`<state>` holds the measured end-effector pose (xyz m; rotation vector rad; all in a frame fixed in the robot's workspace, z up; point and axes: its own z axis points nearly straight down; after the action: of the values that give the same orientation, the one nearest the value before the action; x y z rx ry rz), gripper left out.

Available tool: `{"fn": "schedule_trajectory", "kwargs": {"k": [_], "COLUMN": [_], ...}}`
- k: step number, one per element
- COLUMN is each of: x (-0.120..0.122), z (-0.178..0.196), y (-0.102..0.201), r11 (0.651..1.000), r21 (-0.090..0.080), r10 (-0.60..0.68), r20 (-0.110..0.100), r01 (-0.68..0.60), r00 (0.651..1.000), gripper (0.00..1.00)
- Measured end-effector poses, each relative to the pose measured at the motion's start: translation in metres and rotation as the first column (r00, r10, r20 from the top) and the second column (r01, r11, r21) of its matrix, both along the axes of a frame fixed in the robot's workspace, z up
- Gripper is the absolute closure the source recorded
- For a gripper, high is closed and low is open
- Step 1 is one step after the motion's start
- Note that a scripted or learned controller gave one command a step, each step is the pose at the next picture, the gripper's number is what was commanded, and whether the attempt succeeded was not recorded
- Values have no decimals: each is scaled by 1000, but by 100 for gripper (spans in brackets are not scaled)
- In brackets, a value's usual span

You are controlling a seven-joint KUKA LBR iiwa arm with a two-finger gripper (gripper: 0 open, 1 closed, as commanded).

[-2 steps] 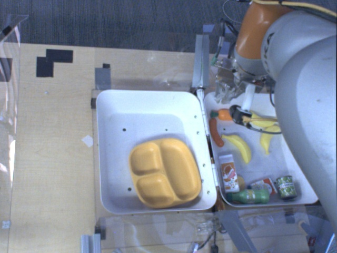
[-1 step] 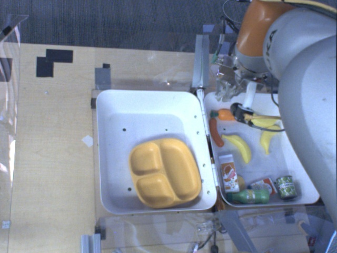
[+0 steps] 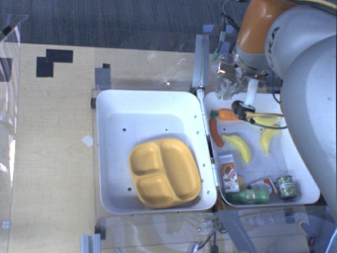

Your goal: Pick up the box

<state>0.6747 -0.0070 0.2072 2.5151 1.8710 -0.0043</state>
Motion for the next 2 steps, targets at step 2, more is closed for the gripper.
{"fn": "schedule_trajectory", "kwargs": {"k": [2], "x": [3], "z": [17], "y": [2], "r11": [1000], "r21": [-4], "r10": [18], "r20": [2], "r01": [-18], "r00": [1000], "gripper": [100]}}
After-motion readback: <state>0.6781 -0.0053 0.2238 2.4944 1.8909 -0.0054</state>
